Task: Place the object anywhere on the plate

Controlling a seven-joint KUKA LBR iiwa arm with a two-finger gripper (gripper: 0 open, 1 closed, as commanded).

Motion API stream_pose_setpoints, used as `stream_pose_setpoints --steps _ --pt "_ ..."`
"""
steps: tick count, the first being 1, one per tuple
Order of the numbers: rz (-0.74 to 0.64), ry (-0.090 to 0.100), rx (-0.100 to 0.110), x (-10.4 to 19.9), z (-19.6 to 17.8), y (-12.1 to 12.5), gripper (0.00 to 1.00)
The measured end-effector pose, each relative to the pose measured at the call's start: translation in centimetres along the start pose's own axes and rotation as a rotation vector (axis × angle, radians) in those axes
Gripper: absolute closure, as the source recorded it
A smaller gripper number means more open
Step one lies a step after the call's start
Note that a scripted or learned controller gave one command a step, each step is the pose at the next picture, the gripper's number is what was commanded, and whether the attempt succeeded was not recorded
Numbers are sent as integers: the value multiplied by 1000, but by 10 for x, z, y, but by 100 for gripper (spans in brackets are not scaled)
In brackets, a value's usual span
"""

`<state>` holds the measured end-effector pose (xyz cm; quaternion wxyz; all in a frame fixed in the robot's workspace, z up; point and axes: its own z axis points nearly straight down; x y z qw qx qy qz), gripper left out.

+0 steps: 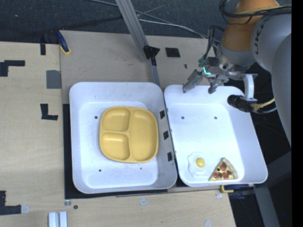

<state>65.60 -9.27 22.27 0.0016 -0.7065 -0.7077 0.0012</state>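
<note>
Two toy foods lay at the right bin's (246, 141) 6 o'clock: fried egg (197, 163), pizza slice (223, 170) | gripper (202, 84) spread, empty, at 12 | you'd likely find both light, flat; pinch edges | plate (129, 134) at 9.

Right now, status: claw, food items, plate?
Claw open, holding nothing, over right bin's far edge. Fried egg and pizza slice at right bin's near end. Yellow plate in left bin, path clear.

Lighting: even, moderately bright overhead. White bins (118, 91) slightly glary; soft shadows at their rims. Focus mildly soft throughout; dimmer toward 12 o'clock background.
</note>
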Motion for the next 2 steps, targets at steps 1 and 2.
stream_pose_setpoints --steps 1,2 --pt "0 0 -2 0 -1 1 0" --pt "0 -1 3 -1 64 -1 0"
